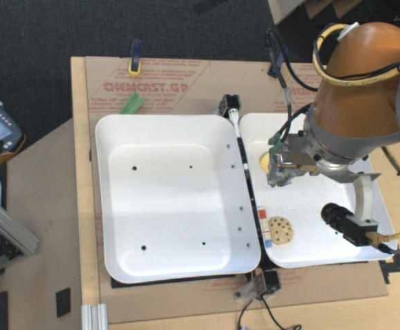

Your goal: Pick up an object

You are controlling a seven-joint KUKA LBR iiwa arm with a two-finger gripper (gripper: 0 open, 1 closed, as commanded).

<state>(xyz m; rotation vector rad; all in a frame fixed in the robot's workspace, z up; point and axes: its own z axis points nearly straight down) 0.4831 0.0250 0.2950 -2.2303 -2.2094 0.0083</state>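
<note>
Presently: my hand (280,174) is low in the right bin (310,243), and I cannot tell whether it is wide or narrow.

Nothing is visibly held. Just beside my hand, toward the bin's left wall, lies a small yellow piece (264,162), partly hidden by the wrist; its shape cannot be confirmed. I judge it light and smooth, perhaps slippery, so it is best taken across its narrowest width. Nearer the camera, well apart from my hand, a round speckled disc (280,230) lies flat. It looks thin, light and possibly brittle, so a gentle pinch across opposite edges would suit it. A red-and-white strip (263,225) rests against the left wall, touching or just beside the disc, and is awkward to reach. The left bin (165,205) stands alongside on the tabletop (152,81).
</note>
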